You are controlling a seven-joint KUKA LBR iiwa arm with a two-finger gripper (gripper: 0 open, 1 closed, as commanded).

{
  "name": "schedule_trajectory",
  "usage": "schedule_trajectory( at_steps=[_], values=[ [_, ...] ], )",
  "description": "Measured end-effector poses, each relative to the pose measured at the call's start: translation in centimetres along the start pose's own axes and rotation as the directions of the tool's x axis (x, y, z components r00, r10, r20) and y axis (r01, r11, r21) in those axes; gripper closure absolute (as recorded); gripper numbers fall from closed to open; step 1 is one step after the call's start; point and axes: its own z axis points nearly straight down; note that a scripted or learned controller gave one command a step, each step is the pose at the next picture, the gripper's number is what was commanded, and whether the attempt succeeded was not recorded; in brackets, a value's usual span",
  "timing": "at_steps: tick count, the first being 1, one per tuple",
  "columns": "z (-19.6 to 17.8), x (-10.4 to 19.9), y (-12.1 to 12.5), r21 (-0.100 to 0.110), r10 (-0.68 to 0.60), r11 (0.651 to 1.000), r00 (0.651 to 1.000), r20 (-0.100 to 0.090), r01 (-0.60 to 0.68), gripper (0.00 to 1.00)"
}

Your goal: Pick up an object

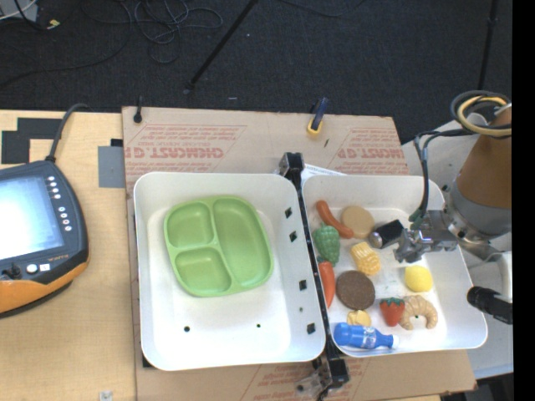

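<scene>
I'm seeing my tool (407, 245) hovering over the crowded right bin (476, 324), grip state I cannot tell, lemon (418, 278) lying just below it, left bin (159, 307) offering room around green tray (219, 245), cardboard (201, 144) print reading upside down, illegible.

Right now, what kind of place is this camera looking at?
Probably a robotics lab: a robot arm reaches over white bins holding toy food, a teach pendant lies beside them, and cables trail across the floor.

Robotics laboratory: a teach pendant (38, 232) at 9 o'clock, loose cables (159, 7) on dark carpet at 12 o'clock, and cardboard sheeting (209, 144) under two white bins (155, 307) on the surface.
</scene>
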Motion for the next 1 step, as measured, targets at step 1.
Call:
schedule_trajectory(
  at_steps=[1],
  values=[
    [-1.7, -0.14, 0.04, 0.003, -0.001, 1.0, 1.0, -0.001, 0.001, 1.0]
  ],
)
